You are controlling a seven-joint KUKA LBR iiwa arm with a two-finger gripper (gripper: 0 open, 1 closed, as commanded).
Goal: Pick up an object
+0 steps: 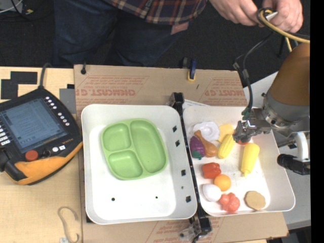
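Toy food crowds the right bin (283,199): a cookie (255,200), tomato (230,202), egg (211,192), and corn cobs (249,158). The gripper (244,133) hovers among the corn, seemingly mid-approach; its state cannot be told. Next: descend squarely. Cardboard (126,80) beyond bears mirrored lettering, not fully legible.

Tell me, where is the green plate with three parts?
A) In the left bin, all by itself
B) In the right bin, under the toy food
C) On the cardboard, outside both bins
A: the green plate lies flat inside the left bin with nothing else in it, while the toy food, like the corn and the tomato, sits in the right bin.
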